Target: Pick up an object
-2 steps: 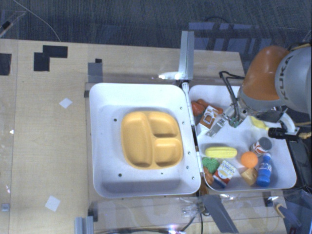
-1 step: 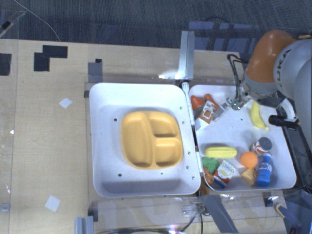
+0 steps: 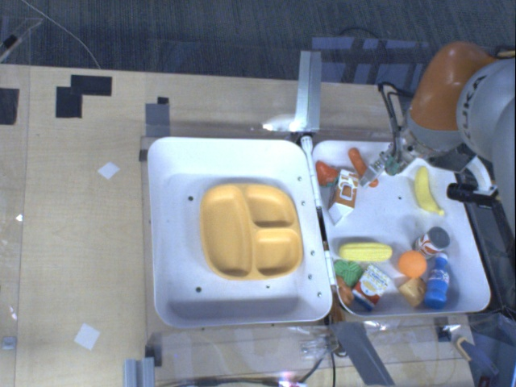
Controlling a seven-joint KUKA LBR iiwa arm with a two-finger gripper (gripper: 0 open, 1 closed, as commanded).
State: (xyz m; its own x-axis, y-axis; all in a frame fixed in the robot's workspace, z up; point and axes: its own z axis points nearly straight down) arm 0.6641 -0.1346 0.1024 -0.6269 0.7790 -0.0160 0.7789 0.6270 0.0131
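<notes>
Fingers (image 3: pixel 380 168): I see them low in the right bin (image 3: pixel 463 240), near its far wall; I cannot tell their opening.
Carrot (image 3: pixel 356 160): just beside them.
Banana (image 3: pixel 426 192): nearby, untouched.

The table (image 3: pixel 72 240) has a pale wood-grain top with a smooth, faintly shiny finish, and matt black patches (image 3: pixel 81 93) lie on it. Both bins look like smooth white plastic with a soft sheen: the left bin (image 3: pixel 173 297) and the right bin (image 3: pixel 468 252). The yellow divided tray (image 3: pixel 246 232) is smooth plastic, slightly glossy. A brushed grey metal bracket (image 3: pixel 308 91) stands behind the bins. The toy banana (image 3: pixel 426 192), corn cob (image 3: pixel 364 252) and orange ball (image 3: pixel 412 264) look like glossy plastic; the small carton (image 3: pixel 345 192) has a printed paper-like surface. The blue bottle (image 3: pixel 436 289) is shiny plastic. The arm's orange band (image 3: pixel 443 83) is smooth and matt. Beyond the table, the floor (image 3: pixel 201 14) is dark, rough carpet.
</notes>
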